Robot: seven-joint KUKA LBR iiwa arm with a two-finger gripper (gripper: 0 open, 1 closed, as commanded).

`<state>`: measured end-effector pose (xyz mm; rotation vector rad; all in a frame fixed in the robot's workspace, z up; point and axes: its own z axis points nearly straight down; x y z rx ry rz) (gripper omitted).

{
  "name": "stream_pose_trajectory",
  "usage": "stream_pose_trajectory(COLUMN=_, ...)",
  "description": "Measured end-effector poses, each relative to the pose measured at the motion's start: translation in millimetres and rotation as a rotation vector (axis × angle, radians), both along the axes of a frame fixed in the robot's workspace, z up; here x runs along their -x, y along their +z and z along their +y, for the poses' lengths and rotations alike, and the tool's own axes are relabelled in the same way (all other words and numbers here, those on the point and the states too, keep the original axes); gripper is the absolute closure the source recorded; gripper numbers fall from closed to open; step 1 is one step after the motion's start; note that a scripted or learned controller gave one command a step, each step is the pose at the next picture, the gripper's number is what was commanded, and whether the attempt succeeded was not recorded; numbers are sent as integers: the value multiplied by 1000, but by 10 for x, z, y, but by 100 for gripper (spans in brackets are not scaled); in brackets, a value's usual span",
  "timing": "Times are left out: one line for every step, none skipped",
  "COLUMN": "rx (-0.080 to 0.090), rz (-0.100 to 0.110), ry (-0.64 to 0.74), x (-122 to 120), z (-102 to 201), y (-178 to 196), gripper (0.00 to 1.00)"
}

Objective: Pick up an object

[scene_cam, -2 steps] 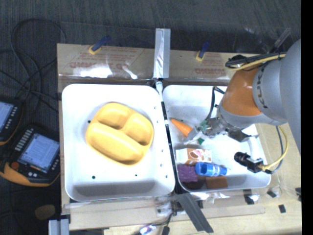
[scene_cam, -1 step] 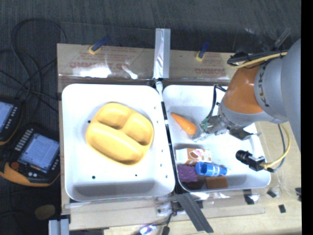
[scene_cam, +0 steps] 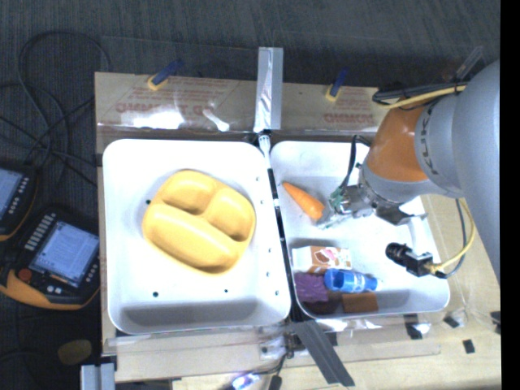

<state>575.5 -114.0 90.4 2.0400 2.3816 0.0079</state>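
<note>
Looking down on the bench, we see the big grey arm point(scene_cam: 467, 128) first; it reaches in from the right side of the picture and has an orange band point(scene_cam: 394, 149) near its end. Next come the two white bins, side by side and touching along the middle. The left bin point(scene_cam: 122, 218) holds one big yellow lump point(scene_cam: 199, 219), soft-looking and round, a bit like a loaf of bread, and it fills much of that bin. The right bin point(scene_cam: 325, 157) holds the small things. The gripper point(scene_cam: 340, 205) sits low over the back half of this bin, and we cannot tell if it is open or closed. Just beside it, on its left, lies an orange carrot point(scene_cam: 303, 201), tilted, close to the wall between the bins; we cannot tell if the two touch. Nearer the front of the bin lies a small white box point(scene_cam: 322, 258) with a picture on it. In front of the box, a blue bottle point(scene_cam: 349, 281) lies on its side. A purple thing point(scene_cam: 310, 286) sits just left of the bottle, and a little brown block point(scene_cam: 359, 303) sits against the front wall.
</note>
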Motion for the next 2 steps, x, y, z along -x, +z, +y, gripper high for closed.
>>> stream_pose_trajectory(rx=2, rz=3, ry=2, x=-100, z=144, y=25, gripper=100)
stream_pose_trajectory(rx=4, rz=9, ry=-32, x=-601, z=945, y=933, gripper=100)
